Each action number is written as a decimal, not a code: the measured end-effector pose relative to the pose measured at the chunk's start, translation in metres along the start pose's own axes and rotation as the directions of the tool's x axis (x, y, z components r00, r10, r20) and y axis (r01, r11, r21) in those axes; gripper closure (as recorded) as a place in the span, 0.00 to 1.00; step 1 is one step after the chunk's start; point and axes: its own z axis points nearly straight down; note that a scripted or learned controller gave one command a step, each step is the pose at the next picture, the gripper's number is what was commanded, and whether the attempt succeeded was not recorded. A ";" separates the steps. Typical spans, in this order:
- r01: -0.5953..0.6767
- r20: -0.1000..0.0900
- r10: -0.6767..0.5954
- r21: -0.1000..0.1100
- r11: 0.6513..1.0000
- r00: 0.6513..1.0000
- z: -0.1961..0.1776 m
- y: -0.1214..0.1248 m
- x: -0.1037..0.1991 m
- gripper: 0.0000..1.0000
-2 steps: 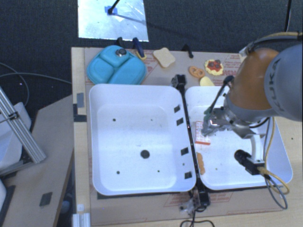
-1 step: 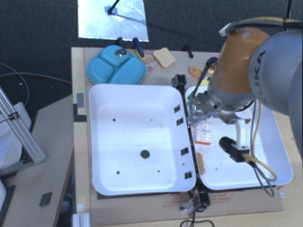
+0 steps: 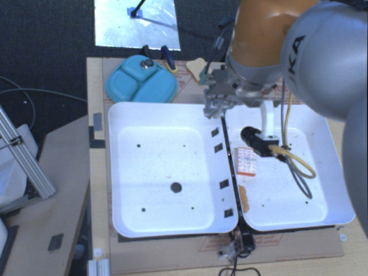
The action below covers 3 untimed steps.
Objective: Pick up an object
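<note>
Packet (image 3: 246,161) lies near tool (image 3: 214,110), closer to camera; tool's state unclear.

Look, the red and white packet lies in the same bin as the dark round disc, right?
No. The packet lies in the right bin, on the arm's side. The disc lies in the left bin. The camera view shows this.

bins (image 3: 155,154): white plastic, smooth, faint sheen | blue tray (image 3: 141,80): smooth matt plastic | card (image 3: 246,161): printed paper | sheet (image 3: 136,16): shiny metallic foil | arm (image 3: 322,56): glossy grey-and-orange shell | table (image 3: 161,252): matt brown cardboard look | floor (image 3: 46,33): dark rough carpet
</note>
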 end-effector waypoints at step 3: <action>-0.012 0.003 0.012 0.003 1.000 1.000 0.092 0.075 0.108 1.00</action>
